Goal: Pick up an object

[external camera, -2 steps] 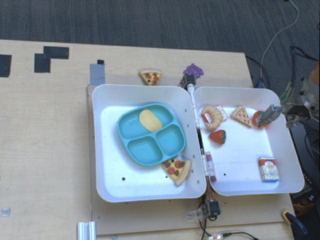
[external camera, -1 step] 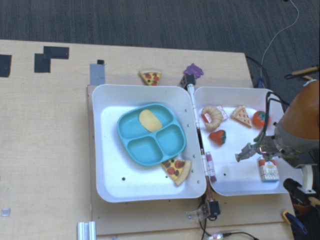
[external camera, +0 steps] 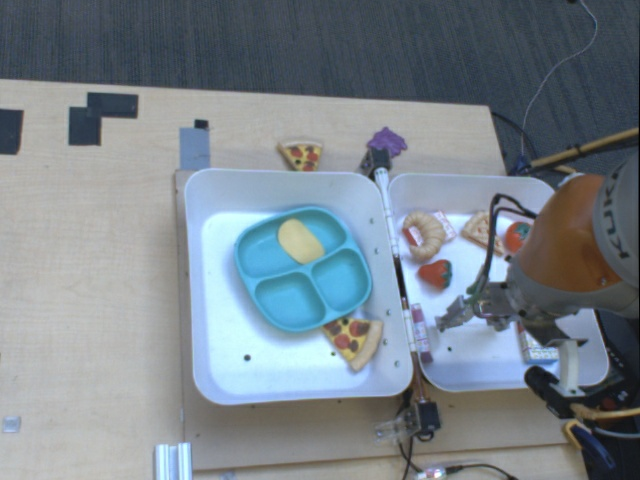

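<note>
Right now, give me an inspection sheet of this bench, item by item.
Surface: wooden bench bearing two white bins, left bin and right bin.
Job's things: left bin holds a blue divided plate with a yellow piece in its top compartment, and a pizza slice beside the plate; right bin holds a croissant and a strawberry.
Clutter: second pizza slice and purple toy behind the bins.
Claw: claw over the right bin.
Cables: black cable on the arm.
Surroundings: grey carpet.
</note>
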Controlling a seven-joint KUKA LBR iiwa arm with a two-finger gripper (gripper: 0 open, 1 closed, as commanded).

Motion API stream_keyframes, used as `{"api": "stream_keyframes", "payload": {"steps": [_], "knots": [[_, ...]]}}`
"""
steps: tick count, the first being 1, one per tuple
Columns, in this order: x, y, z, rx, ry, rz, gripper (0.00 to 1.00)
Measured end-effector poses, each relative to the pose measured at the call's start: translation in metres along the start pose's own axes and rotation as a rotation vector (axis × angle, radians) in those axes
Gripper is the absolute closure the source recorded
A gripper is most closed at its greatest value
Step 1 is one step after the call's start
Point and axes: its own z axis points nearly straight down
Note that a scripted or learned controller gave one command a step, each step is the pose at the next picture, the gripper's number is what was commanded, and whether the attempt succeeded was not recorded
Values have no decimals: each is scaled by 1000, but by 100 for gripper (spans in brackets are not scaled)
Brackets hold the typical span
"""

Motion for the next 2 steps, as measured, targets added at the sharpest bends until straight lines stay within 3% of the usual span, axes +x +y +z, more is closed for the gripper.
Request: {"api": "stream_keyframes", "payload": {"steps": [1,2], "knots": [[23,81,-41,-4,-1,-1,0],[22,146,10,-4,-1,-3,0]]}}
